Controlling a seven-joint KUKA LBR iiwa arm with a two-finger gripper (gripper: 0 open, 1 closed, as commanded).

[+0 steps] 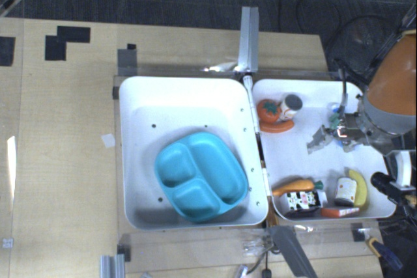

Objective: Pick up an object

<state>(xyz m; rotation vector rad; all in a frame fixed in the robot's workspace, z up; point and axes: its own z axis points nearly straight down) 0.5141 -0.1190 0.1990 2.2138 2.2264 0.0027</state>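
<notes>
Tool over the right bin, nothing gripped.
The tool (324,138) is seen with fingers spread wide above bare floor of the right bin (306,169); a banana (358,184) and carrot (294,186) are left lying nearby.

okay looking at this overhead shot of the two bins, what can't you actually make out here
1. Gripper in the camera view: small and blurred, so the state of its jaws is unclear.
2. Small items near the right bin's front wall, beside the banana: crowded and too small to identify.
3. Toy at the right bin's back left: an orange base with a pale top, too blurred to name.
4. Arm: cut off by the right edge.
</notes>
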